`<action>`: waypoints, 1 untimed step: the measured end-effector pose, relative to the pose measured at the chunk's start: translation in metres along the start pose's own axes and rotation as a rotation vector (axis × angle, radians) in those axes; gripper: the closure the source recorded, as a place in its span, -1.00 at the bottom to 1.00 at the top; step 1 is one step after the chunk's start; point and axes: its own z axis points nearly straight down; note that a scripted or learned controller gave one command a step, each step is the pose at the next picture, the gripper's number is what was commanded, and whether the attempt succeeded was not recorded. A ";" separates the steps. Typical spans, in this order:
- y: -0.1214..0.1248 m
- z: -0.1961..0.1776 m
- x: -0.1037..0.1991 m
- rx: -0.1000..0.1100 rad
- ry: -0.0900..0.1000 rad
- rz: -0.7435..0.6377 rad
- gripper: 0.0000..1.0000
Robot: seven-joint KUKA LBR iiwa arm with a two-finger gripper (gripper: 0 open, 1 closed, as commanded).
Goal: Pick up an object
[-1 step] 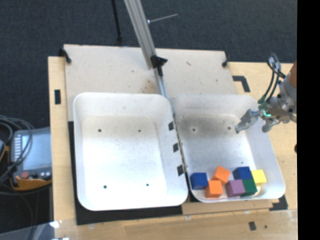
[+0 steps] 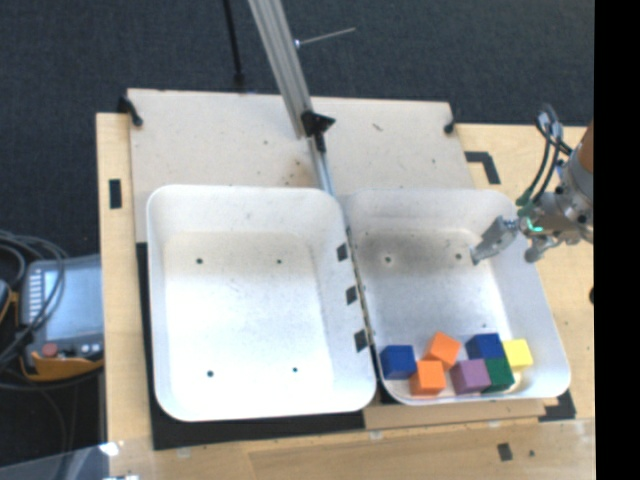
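My claw (image 2: pixel 512 240): spread apart and grasping nothing; one finger (image 2: pixel 490 240) slants down-left over the right bin's floor, the other sits near the bin's right rim.
My arm: enters from the right edge of the view, above the right bin's upper right corner, cables looping beside it.
Right bin (image 2: pixel 420 213): white and shallow, holding all the blocks in a cluster along its near edge.
Blocks, left to right: blue cube (image 2: pixel 398 360); orange cube (image 2: pixel 429 376) with a second orange cube (image 2: pixel 445 348) just behind it; purple cube (image 2: pixel 470 375); green cube (image 2: pixel 499 374); a second blue cube (image 2: pixel 486 347); yellow cube (image 2: pixel 517 353).
Claw-to-blocks relation: well apart, the blocks lying toward the near edge, below my claw in the view.
Left bin (image 2: pixel 250 298): white, side by side with the right bin.
Metal rail (image 2: pixel 282 53): runs at a slant from the top of the view down to the gap between the bins.
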 end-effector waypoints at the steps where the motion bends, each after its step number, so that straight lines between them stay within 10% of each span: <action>1: 0.000 0.063 -0.001 0.007 0.000 0.003 -1.00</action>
